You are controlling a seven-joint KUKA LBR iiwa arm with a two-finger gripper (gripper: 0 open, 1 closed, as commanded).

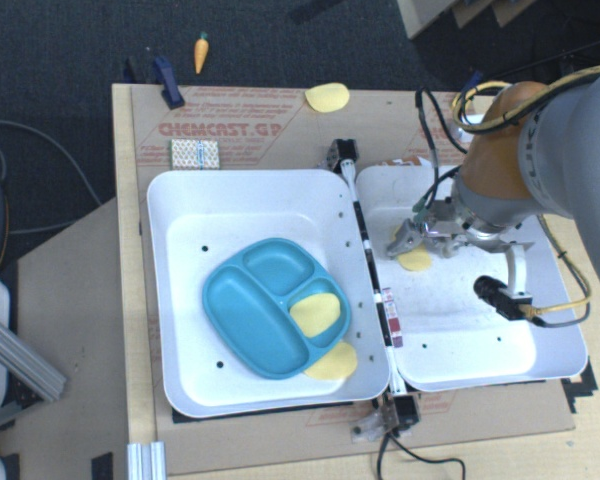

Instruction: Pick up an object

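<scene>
The grey arm with its orange band (500,158) reaches into the right shallow white plastic bin (460,358), its gripper (420,243) low over the bin floor. Just beneath the tips lies a flat, pale yellow oval piece (416,260); whether the tips touch it, or how they stand, cannot be told. Black cables and a black connector (500,298) trail just beside the wrist.

The left white bin (180,208) holds a glossy blue divided plastic tray (265,303) with 3 compartments. A smooth yellow rounded piece (316,313) sits in its small compartment, and another yellow piece (332,362) lies on the bin floor against the tray's lower edge.

Behind the bins, on the brown cardboard sheet (240,118), rest a further yellow oval (327,97) and a small patterned packet (195,153). An orange carrot-shaped toy (201,54) lies on the dark carpet.
</scene>
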